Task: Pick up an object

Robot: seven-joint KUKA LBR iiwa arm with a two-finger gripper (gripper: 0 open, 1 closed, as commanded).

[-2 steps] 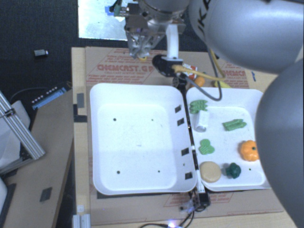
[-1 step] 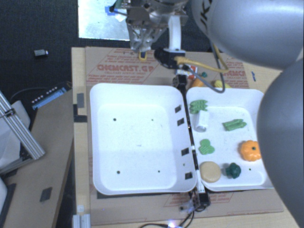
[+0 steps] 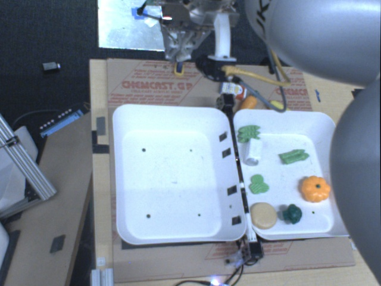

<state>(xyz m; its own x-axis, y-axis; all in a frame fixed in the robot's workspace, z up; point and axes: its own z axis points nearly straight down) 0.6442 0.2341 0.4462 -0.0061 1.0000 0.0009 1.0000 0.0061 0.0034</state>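
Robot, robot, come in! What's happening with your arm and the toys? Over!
Gripper up high beyond the bins, carrying nothing. Orange pumpkin and other toys sit in right bin, untouched. Nothing blocking them.

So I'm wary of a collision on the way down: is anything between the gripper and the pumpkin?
Nothing visible stands on the pumpkin; it sits apart from the other toys in the right bin. The gripper is up beyond the bins' far edge, so the cables and the bin's rim lie along the way.

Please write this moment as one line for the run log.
gripper: above bench, behind bins, holding nothing | right bin: pumpkin, green pieces, beige disc | pick: not yet done
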